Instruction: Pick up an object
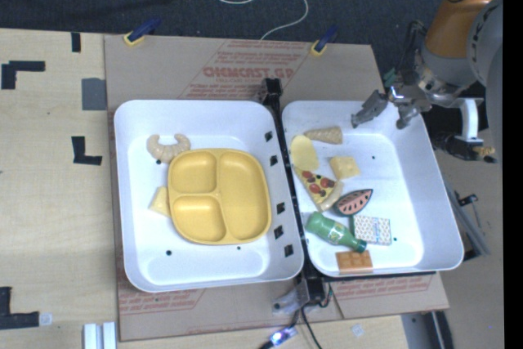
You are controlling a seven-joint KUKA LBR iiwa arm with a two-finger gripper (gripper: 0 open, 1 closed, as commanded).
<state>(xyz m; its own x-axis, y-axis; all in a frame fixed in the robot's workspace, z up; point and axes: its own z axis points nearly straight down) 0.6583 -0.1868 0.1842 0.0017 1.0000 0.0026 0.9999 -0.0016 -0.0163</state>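
A grey robot arm with an orange band reaches in from the right, its hand [382, 112] poised over the far right corner of the right white bin [433, 176], fingers spread apart with nothing between them. Just beside the hand, to its left, lies a tan cone-shaped piece [325, 135]. Nearer the camera from the hand sit a yellow wedge [344, 167], a pizza slice [319, 185], a watermelon slice [355, 201], a green bottle [333, 230], a patterned square [373, 230] and an orange waffle [354, 260]. Well to the hand's left, the left white bin [131, 176] holds a yellow divided plate [219, 195] and a curled pale pastry [167, 145]. Both bins rest on cardboard on the table [49, 176].
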